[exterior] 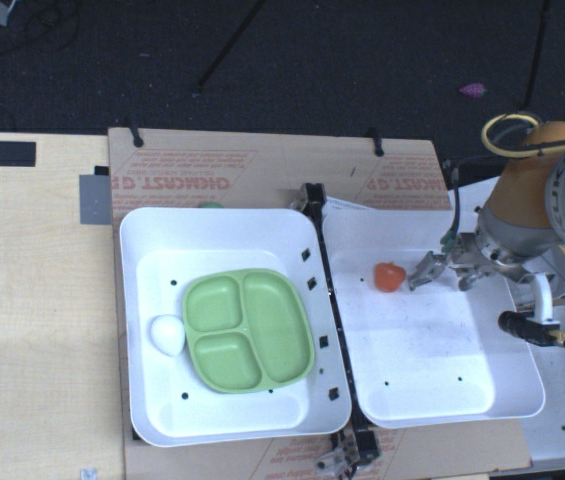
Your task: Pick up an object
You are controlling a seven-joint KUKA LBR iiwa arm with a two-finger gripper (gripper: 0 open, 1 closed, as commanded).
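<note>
Item one: right bin (432, 388), shallow, white. It holds a single small red-orange object (389, 277) in its upper left part, near the divider between the bins. It is rounded and lumpy, perhaps a toy fruit or a soft plastic piece; the exact kind cannot be made out from here.

Item two: gripper (440, 269), metal, two-fingered, on the grey arm (527, 203) reaching in from the right. It lies low over the right bin, its tips just beside the red-orange object on that object's right side. Whether the tips touch it is not clear. The fingers look spread a little apart with nothing between them, so the tool is unloaded.

Item three: left bin (152, 238), shallow, white. It holds a green divided plate (247, 330) with three compartments, and a white egg-shaped ball (168, 335) touching the plate's left rim.

Handling note, as a judgement: the red-orange object looks light and small, probably smooth and rounded, so it may roll or squirt out of a pinch. The best hold is likely across its widest middle, fingers straddling it from above and closing squarely. An off-centre closing could push it toward the divider.
</note>
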